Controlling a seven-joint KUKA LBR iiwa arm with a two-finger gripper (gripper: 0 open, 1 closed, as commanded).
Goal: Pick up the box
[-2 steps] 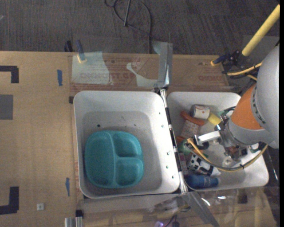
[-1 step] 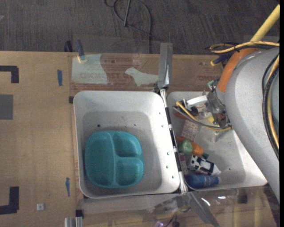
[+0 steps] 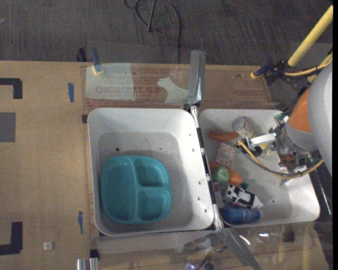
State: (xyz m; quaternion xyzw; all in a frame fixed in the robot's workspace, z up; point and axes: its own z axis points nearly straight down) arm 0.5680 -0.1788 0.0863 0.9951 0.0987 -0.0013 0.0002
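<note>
Tool [image 3: 288, 158] above box-holding right bin [image 3: 296, 211]

A big brown bench [image 3: 42, 174] sits under two white bins [image 3: 100, 124] that stand side by side. The bench looks like cardboard. It has black marks [image 3: 11, 88] near the left edge and small bits of blue tape [image 3: 71, 92]. A grey metal strip [image 3: 196, 79] stands between the bins at the top. Past the bench, the floor [image 3: 63, 23] is dark grey carpet. Black cables [image 3: 153, 16] lie on it.
</note>
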